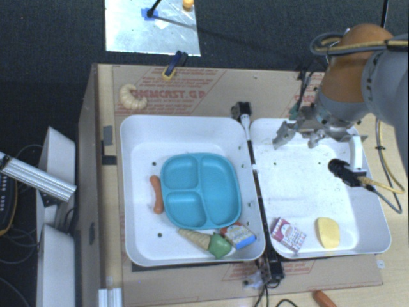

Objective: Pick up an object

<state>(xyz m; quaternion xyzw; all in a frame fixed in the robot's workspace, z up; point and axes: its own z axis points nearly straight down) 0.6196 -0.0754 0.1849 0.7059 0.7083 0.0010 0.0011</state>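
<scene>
My gripper (298,138) hangs over the back part of the right bin (319,184), its two grey fingers spread apart and nothing between them, so it is open. At the front of that bin lie a red and white packet (289,234) and, to its right, a pale yellow block (328,232); both are well clear of the gripper. The left bin (137,171) holds a blue divided plate (200,190), an orange sausage (156,194) to the plate's left, and a tan cone (193,237), a green piece (219,246) and a small blue, white and red item (241,235) along the front.
The arm's orange band (354,40) and grey wrist (383,82) fill the upper right. A black cable end (344,171) sticks out over the right bin. The ridge (252,171) between the bins runs front to back. A curled beige object (131,96) lies on the cardboard behind the left bin.
</scene>
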